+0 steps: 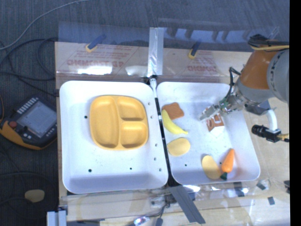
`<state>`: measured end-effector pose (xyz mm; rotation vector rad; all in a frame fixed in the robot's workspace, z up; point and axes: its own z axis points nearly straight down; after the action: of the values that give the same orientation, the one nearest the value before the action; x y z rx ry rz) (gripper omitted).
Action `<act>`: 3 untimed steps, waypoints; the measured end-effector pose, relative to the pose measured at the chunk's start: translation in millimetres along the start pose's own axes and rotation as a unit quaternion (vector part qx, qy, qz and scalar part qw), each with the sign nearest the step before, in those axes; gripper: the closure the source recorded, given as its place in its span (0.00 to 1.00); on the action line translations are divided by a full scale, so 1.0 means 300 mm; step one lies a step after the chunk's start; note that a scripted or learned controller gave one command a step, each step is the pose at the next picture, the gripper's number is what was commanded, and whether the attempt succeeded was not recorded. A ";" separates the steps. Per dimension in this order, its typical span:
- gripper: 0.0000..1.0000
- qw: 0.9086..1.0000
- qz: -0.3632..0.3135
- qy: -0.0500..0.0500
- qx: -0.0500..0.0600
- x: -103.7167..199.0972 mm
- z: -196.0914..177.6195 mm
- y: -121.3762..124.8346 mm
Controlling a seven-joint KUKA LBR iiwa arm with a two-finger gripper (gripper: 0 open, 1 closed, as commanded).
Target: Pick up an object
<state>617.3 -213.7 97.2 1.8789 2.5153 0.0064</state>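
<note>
No pick is judged done: the gripper is seen low in the right bin, just above a small brown-and-white block, its grip state cannot be told, and the banana and carrot lie untouched.

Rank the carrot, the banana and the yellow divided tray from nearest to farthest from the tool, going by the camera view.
Measured from the tool in the right bin:
1. Carrot: same bin, near its front right corner.
2. Banana: same bin, along its left wall; close to the carrot's distance, slightly farther.
3. Yellow divided tray: in the left bin, clearly farthest.
</note>
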 end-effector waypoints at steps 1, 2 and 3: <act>0.00 0.997 -0.072 -0.001 0.002 0.185 -0.340 -0.031; 0.00 0.997 -0.078 -0.003 -0.002 0.010 0.029 0.046; 1.00 0.997 -0.078 -0.004 -0.004 0.012 -0.007 0.052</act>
<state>631.3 -205.8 99.4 1.6720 2.6444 0.0101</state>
